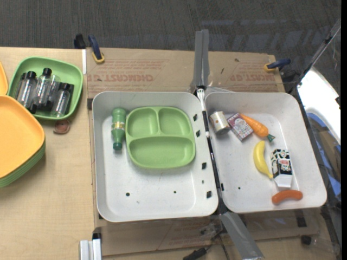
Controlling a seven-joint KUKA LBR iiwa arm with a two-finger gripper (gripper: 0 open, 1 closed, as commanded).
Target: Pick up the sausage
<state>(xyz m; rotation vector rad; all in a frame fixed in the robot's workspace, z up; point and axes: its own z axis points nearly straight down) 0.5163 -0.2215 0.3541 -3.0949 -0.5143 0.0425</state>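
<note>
I judge the task not yet started: the sausage [287,196] lies untouched on the floor of the right bin [309,124], in the lower right of the frame, close to that bin's front wall. It is an orange-red, slightly curved piece, lying roughly crosswise. Just above it stands a small cow-print milk carton [281,167], whose lower end nearly meets the sausage, and left of that carton lies a banana [261,158]. Further up in the same bin I see a carrot [255,125], a pink packet [239,127] and a small silver can [218,121]. The left bin [108,199] carries a green divided plate [160,136] with 3 compartments and a green bottle [117,128] beside it. I cannot tell the state of the claw from here. Everything is left: approach, descend over the sausage, pinch it clear of the carton, lift.
</note>
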